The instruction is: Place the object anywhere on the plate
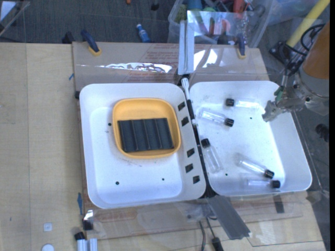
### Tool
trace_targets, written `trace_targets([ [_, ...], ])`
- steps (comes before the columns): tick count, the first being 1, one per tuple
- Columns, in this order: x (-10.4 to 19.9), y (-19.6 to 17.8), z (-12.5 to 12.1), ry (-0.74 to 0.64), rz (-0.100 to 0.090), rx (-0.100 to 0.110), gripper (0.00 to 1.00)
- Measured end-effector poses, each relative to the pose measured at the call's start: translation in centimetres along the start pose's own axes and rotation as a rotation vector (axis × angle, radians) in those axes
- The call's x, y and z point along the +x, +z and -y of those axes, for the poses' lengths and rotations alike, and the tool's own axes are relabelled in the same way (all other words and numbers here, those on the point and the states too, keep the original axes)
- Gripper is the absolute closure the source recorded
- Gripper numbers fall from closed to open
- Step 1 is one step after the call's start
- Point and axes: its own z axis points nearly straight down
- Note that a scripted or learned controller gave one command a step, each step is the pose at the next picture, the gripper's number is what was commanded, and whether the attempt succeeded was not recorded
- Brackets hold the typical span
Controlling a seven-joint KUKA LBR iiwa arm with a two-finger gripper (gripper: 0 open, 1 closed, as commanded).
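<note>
Vials [222, 120], clear with black caps, lie scattered in the right bin [293, 156]: two toward its upper middle, one beside the divider, two near the lower right. Their clear bodies are hard to make out against the white. My gripper [272, 111] hangs at the right bin's upper right edge, small and blurred, with the arm cut off at the frame's right. The yellow plate [123, 111] sits in the left bin [99, 182], with a dark ribbed insert [145, 135] covering its middle.

2 white bins [99, 192], 1 yellow plate [120, 109], 5 clear vials [215, 118] with black caps.
</note>
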Motion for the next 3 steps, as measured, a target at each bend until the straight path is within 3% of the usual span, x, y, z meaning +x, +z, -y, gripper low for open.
trace_targets([
  [1,-4.3,-7.4,0.6,-0.132,0.003,-0.001,1.0],
  [2,-5.8,-17.1,-4.5,-0.318,0.004,-0.002,1.0],
  [3,-5.8,-23.5,-3.8,-0.569,0.007,-0.005,1.0],
])
